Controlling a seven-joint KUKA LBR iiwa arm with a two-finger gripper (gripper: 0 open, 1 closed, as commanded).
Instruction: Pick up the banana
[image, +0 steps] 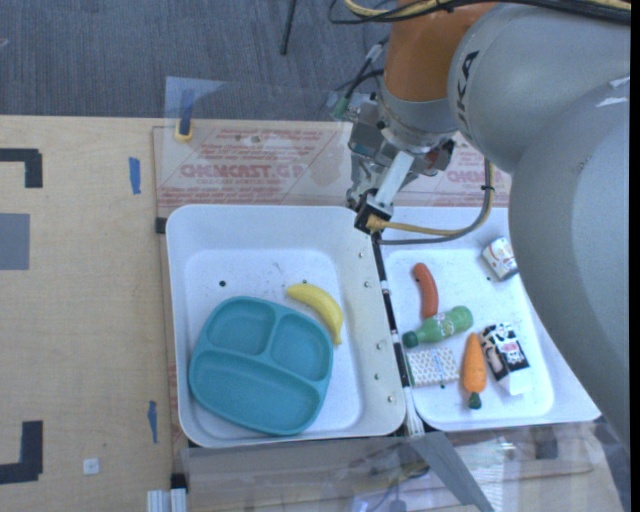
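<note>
The yellow banana (318, 306) lies in the left bin (190, 240), just off the upper right rim of a teal sectioned plate (262, 365). Nothing touches it. My gripper (368, 152) hangs under the orange-banded wrist over the far edge of the bins, near the divider between them. It is well beyond the banana and to its right, with no object seen in it.
The right bin (560, 395) holds a red sausage (427, 288), a green bottle (440, 326), a carrot (473, 368), a checkered packet (432, 366), a black-and-white carton (505, 355) and a small white box (499, 258). The arm's bulk covers the upper right.
</note>
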